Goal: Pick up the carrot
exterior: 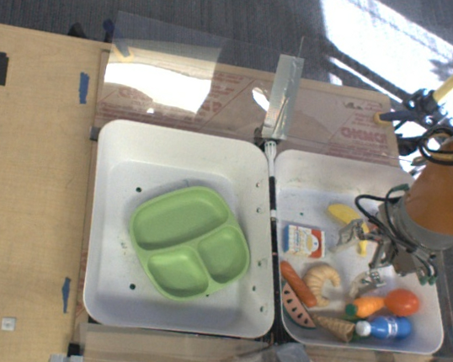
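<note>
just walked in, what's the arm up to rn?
The grey KUKA arm with the orange band is reaching into the right white bin, its two-finger gripper hanging over the toy food there. The small orange carrot with a green top lies just below the gripper, next to an orange-red tomato-like piece, and is not between the fingers. The left white bin holds a green divided plate.

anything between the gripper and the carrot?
Camera view: bare white bin floor separates the gripper from the carrot; nothing lies between.
</note>
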Robot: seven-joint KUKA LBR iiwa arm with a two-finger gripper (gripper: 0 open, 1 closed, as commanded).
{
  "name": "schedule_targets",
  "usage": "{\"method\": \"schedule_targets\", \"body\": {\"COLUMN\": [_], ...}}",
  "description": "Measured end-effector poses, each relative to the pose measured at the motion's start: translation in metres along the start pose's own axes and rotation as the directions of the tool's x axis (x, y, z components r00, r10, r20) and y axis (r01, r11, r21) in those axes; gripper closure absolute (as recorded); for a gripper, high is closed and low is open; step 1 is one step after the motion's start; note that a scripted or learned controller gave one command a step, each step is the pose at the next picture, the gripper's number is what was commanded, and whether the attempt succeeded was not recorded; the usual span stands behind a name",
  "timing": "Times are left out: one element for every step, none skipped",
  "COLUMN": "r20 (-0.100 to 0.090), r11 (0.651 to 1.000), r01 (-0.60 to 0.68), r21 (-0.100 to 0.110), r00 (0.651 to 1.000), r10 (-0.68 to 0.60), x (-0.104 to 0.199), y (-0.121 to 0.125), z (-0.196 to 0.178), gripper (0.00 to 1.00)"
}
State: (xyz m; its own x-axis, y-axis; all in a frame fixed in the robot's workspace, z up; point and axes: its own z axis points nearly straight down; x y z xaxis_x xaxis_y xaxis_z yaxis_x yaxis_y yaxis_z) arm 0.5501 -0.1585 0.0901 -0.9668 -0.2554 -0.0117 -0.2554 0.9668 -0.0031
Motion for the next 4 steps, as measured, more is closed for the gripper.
{"method": "schedule_targets", "body": {"r20": [0.030, 0.010, 0.021, 0.000], "r11": [1.000, 0.968, 0.967, 1.000], "r01": [0.027, 0.252, 0.255, 0.030], "r21": [0.015, 0.008, 0.015, -0.001], "r00": [0.999, 0.968, 0.967, 1.000], "r10": [-0.028, -0.252, -0.255, -0.030], "x": [0.039, 0.051, 0.046, 0.019], "y": [0.028, 0.029, 0.029, 0.083], "z": [-0.005, -0.002, -0.015, -0.097], "gripper": [0.00, 0.00, 1.00, 1.00]}}
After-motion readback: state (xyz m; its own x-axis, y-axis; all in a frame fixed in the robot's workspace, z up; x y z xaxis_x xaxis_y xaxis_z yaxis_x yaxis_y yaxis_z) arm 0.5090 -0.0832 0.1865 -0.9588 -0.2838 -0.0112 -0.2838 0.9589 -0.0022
